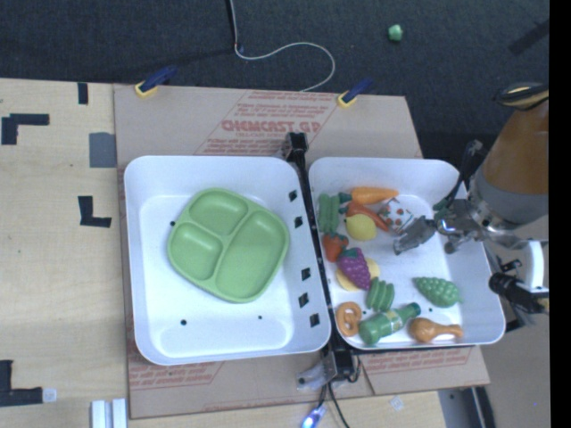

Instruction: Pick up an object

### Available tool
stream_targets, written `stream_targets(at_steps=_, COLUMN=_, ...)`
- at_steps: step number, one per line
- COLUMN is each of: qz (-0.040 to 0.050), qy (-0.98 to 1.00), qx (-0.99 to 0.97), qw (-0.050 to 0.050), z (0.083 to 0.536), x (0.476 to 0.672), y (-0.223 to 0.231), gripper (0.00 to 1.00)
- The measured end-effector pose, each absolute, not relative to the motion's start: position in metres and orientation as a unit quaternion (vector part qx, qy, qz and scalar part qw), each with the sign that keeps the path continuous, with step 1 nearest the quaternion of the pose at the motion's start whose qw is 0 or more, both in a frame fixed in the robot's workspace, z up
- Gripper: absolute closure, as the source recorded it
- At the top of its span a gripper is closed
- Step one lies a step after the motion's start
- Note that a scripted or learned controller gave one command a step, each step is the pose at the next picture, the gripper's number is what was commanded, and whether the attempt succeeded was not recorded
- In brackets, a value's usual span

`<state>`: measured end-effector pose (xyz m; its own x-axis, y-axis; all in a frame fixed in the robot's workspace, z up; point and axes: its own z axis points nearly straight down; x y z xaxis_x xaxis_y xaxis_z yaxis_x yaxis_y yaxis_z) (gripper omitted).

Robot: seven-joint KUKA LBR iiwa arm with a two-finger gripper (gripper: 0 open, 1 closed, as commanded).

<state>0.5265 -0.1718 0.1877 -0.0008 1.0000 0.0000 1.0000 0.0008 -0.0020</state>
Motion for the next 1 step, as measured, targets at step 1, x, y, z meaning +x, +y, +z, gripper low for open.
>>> stream_targets(at_steps=1, qz=-0.0056, qy=-0.709, qx=-0.705, qw=-0.007, z=0.3795, x=0.4848, y=-0.1205, gripper=0.00)
